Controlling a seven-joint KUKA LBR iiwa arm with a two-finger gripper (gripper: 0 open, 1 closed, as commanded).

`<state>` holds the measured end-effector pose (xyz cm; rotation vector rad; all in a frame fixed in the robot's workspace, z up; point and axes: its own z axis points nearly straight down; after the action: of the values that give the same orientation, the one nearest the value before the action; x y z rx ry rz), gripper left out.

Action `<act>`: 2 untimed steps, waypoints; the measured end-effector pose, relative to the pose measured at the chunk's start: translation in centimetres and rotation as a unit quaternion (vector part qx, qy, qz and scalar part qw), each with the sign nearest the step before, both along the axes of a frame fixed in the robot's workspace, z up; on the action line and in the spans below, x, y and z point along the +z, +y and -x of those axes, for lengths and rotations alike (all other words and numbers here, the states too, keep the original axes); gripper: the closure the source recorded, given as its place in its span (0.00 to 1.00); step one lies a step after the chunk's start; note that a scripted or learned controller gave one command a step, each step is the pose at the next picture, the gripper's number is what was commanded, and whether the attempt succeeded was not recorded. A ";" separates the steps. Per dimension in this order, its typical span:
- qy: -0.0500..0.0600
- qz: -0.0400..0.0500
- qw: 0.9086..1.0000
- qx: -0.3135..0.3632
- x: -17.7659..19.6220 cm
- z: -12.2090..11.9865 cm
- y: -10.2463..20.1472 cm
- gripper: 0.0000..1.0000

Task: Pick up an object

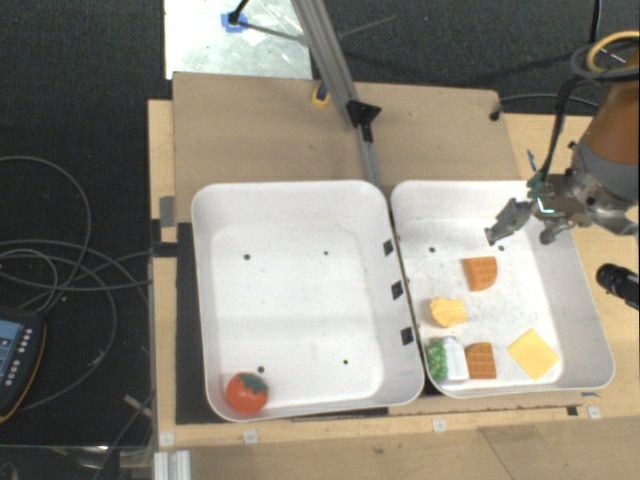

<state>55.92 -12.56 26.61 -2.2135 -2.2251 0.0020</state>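
The hand (528, 224) is seen above the right bin (575, 268), toward the worktop's far right edge, its two fingers spread apart and nothing held between them. Just below it, an orange waffle piece (480, 273) is seen lying on the bin floor.

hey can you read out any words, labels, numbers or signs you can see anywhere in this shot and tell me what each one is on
No text can be read here.
Handheld screen unit at the left edge: lit display, too small and blurred to read.
Green and white packet in the right bin: any print is too blurred to read.
Blue mark on the shiny sheet at the top: a patch of colour, no letters.
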 end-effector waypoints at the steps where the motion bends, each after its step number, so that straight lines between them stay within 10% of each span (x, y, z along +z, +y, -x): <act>1: -0.002 0.001 1.000 -0.001 0.2 -0.1 0.0 0.00; 2: 0.000 0.000 1.000 -0.002 -4.3 0.7 -0.1 0.00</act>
<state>55.25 -12.71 22.32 -2.2194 -2.2203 0.0017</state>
